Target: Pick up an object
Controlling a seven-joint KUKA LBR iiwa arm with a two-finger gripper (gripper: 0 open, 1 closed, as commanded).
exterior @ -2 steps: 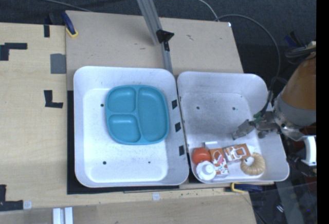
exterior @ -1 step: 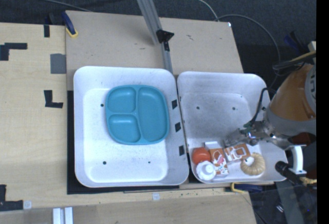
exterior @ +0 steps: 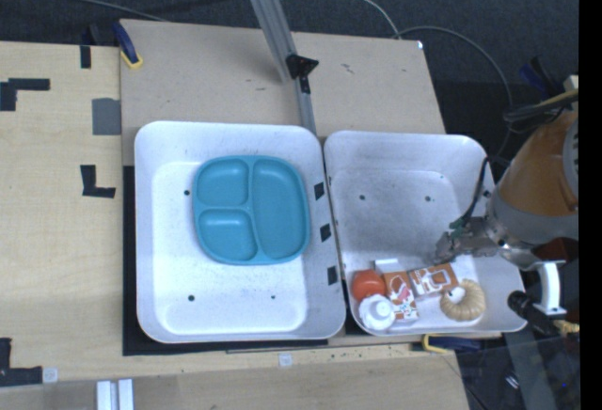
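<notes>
Carton (exterior: 433, 282) is seen low in the right bin (exterior: 395, 159), just beside the gripper (exterior: 453, 245), toward its seven o'clock. Its long axis runs roughly three to nine o'clock. The gripper's state cannot be told. A bagel (exterior: 464, 300) touches the carton's right.

Right bin (exterior: 395, 164) rear bare; clutter (exterior: 414, 291) crowds front

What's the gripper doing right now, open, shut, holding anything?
Gripper: cannot be told; it sits low in the right bin, just above the carton, with nothing seen held.
</notes>
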